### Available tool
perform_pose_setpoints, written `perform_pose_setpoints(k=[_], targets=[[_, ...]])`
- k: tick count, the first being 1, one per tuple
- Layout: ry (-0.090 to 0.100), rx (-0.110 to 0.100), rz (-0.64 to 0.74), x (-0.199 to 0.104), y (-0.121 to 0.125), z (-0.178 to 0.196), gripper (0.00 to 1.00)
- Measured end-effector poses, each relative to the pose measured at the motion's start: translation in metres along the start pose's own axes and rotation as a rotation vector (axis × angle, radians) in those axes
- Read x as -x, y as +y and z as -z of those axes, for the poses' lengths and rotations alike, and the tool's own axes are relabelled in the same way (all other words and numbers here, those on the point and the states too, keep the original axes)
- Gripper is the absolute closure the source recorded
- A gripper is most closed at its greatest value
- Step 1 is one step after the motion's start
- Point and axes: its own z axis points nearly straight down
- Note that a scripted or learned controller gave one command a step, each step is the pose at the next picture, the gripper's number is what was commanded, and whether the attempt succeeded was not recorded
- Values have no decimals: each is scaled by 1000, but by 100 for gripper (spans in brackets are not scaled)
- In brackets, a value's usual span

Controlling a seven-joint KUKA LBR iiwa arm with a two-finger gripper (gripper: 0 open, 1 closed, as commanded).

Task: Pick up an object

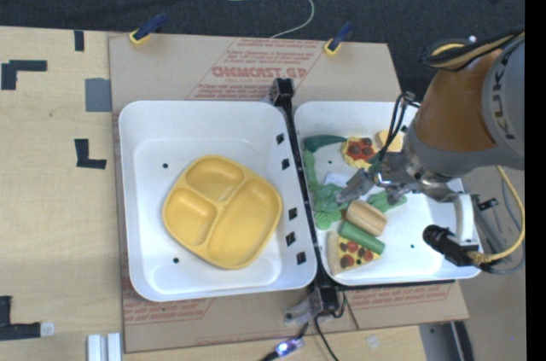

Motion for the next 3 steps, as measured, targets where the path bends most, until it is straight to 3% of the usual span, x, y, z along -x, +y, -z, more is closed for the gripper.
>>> perform_pose_setpoints(k=[1,2,3], targets=[[0,-1,-1,3,-5,-64,0],[-7,19,-1,4,-1,-100,0],[-14,32,-3,7,2,-86,100]])
